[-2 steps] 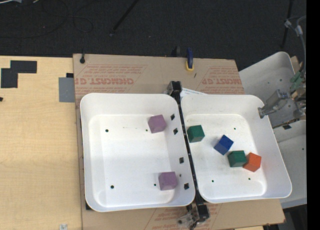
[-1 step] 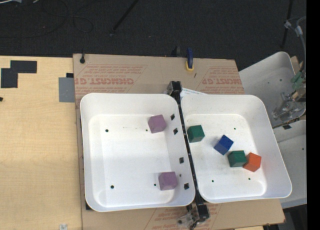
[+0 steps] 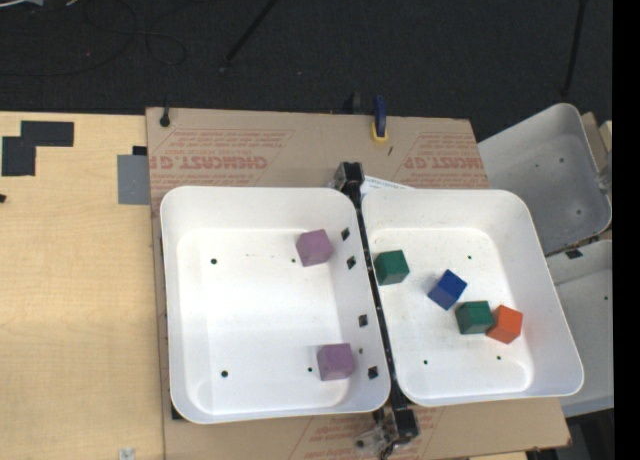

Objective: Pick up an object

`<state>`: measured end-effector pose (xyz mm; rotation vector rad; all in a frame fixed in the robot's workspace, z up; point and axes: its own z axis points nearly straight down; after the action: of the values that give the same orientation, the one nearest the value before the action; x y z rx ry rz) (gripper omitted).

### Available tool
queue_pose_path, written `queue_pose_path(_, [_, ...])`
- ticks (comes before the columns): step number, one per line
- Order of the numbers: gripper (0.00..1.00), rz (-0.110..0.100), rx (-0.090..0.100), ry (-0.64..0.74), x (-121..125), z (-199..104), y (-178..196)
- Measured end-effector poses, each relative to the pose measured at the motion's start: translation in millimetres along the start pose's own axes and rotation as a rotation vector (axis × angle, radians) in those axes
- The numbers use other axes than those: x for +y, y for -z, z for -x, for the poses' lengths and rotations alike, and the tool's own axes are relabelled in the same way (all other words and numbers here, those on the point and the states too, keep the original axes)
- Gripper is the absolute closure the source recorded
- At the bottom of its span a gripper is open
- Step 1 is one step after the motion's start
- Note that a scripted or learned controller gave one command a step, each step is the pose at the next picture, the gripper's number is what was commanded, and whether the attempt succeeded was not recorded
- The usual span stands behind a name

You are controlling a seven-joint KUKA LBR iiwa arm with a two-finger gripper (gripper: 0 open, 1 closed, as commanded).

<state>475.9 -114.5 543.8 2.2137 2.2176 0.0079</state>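
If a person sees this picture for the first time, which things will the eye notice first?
The bright blocks stand out against the white bins. In the right bin lie a blue block, an orange block touching a green block, and another green block near the divider. The left bin holds two purple blocks, one at the top and one at the bottom.

Two white bins sit side by side on cardboard. The left bin (image 3: pixel 190 298) has two purple blocks (image 3: pixel 314 247) (image 3: pixel 335 361). The right bin (image 3: pixel 540 348) has two green blocks (image 3: pixel 391 267) (image 3: pixel 474 317), a blue block (image 3: pixel 447 289), and an orange block (image 3: pixel 506 325) touching the second green one.
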Motion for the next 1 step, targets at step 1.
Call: queue_pose_path(1, [1.00, -0.013, 0.002, 0.002, 0.2, -2.9, -6.4])
